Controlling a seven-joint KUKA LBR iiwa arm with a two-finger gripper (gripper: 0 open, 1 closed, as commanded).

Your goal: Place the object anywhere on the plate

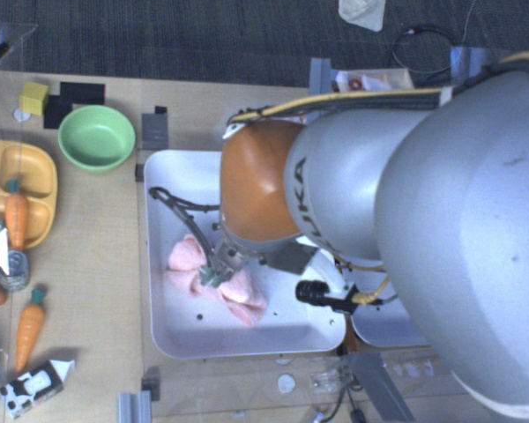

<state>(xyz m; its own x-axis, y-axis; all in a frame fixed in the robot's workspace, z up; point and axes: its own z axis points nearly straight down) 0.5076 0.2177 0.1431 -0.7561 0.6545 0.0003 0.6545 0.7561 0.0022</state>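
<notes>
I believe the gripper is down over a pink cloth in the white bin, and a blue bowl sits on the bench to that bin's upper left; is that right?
Not quite: the bowl is green, not blue, as the camera view shows. The rest holds: the gripper is down over the pink cloth in the white bin.

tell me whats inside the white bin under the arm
A pink cloth lies in the white bin, with the gripper down on it. The arm covers the bin's right part.

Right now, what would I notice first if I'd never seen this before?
First the big grey robot arm with its orange band, covering the right side. Its gripper is down on a pink cloth in the white bin. At the left sit a green bowl and toy carrots.
</notes>
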